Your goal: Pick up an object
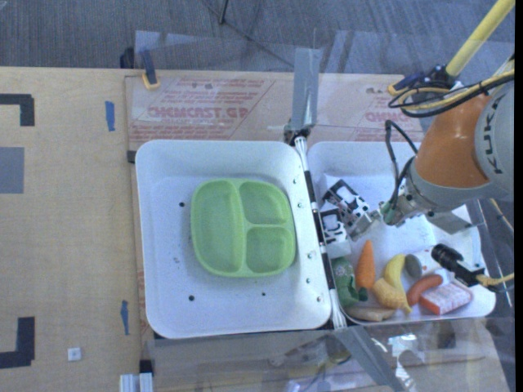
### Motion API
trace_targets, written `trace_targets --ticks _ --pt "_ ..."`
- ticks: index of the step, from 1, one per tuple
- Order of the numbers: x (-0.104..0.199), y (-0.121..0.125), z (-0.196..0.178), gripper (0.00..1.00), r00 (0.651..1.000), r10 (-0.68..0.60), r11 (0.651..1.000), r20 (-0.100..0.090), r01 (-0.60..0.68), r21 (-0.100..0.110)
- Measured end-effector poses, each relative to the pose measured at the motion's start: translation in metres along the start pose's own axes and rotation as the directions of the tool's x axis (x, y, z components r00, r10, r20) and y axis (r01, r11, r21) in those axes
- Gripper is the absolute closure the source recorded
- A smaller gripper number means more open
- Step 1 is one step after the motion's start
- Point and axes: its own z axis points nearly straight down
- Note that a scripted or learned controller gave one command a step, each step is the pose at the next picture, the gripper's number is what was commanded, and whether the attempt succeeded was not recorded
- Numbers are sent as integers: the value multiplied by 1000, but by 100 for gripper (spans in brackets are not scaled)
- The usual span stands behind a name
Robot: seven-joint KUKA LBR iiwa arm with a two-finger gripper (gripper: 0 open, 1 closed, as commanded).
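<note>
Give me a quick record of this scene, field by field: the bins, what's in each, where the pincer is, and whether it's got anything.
left bin: holds a green divided plate, lying flat
right bin: toy food piled at its near end
toy food: carrot, banana, red sausage
pincer: over the far left part of the right bin, above the carrot
held: nothing visible between its fingers
fingers open or shut: cannot tell
</note>
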Motion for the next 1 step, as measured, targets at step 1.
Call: trace_targets --ticks 1 --pt "-76 77 14 0 996 80 996 -26 -79 39"
